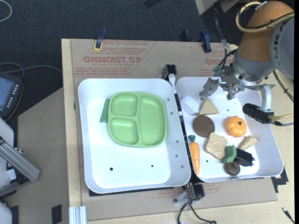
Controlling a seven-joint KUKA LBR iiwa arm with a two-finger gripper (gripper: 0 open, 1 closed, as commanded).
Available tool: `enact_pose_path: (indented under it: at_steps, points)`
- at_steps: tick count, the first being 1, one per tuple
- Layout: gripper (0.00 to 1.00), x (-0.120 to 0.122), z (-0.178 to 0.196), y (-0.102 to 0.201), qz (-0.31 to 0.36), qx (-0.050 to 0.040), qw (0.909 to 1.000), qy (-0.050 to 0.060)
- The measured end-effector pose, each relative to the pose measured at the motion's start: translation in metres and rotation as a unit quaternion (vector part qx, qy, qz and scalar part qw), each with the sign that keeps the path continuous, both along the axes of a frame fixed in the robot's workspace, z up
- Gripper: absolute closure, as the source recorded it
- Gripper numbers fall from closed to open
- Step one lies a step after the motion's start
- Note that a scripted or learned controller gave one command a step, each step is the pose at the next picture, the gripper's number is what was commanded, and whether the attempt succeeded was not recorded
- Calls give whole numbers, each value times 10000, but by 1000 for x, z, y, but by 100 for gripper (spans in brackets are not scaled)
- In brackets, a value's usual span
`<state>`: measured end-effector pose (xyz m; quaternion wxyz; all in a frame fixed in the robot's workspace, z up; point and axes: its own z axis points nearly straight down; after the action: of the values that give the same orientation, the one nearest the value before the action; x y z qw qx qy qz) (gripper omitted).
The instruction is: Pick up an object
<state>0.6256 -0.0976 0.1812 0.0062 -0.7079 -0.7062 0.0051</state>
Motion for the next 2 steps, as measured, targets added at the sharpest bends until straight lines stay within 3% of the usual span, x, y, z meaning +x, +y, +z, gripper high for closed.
enact_pose_path:
  at_steps: [1,2]
  points:
    - [0,3,9,0,12,-7,10000,-75]
    - [0,5,-54,-3,11,-4,10000,-55]
